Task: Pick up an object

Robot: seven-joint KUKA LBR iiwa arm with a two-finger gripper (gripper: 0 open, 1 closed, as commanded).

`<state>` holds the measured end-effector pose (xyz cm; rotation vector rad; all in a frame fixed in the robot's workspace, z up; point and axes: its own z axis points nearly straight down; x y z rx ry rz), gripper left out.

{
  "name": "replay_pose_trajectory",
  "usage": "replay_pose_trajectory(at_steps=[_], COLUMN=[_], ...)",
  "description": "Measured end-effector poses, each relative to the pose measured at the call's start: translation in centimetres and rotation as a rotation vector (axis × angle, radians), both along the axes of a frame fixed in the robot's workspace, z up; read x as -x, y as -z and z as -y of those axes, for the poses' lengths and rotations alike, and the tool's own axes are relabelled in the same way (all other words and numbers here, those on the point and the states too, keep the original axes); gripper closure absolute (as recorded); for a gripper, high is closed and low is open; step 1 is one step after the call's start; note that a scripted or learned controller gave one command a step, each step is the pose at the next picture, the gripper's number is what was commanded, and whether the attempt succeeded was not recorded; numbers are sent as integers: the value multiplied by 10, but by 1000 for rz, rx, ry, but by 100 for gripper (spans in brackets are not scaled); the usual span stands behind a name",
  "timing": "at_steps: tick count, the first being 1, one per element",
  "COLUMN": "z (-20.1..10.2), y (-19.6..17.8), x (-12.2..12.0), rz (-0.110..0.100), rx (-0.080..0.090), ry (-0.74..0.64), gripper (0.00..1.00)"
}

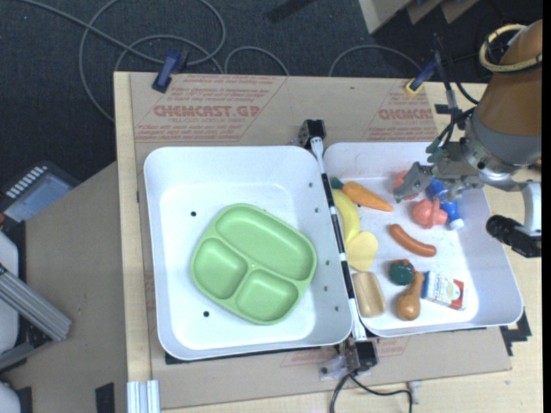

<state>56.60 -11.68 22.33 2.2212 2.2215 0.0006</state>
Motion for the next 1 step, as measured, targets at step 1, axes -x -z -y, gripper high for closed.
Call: replay_pose_trajectory(at_steps=[1], z=[31], y=[127], x=[-53], rz=[4], rx=[3], ry=[1], gripper=[0])
